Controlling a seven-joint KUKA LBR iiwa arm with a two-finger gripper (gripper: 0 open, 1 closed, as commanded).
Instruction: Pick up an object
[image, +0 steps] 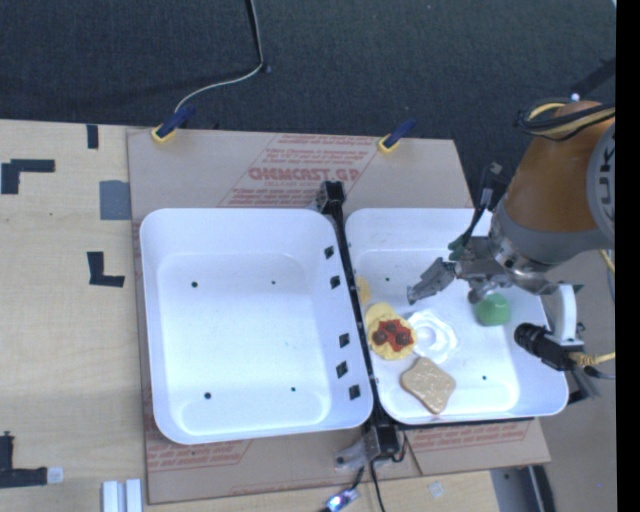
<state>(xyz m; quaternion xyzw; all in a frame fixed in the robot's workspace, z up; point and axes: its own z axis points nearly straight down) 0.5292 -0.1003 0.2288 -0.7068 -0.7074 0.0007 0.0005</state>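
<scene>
Hovering end effector (428, 284) above right bin (400, 235), near pizza slice (389, 332).

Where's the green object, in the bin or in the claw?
In the bin. The green object rests on the right bin's white floor near the right wall, beside the claw, not between its fingers.

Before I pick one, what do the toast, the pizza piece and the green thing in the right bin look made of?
Toast: probably moulded plastic or foam, matte tan with a darker crust edge; looks like toy food.
Pizza piece: likely plastic too, flat yellow with painted-looking red and dark spots.
Green thing: smooth, evenly coloured, probably plastic or rubber; too small to tell.
The bin: glossy white hard plastic.
</scene>
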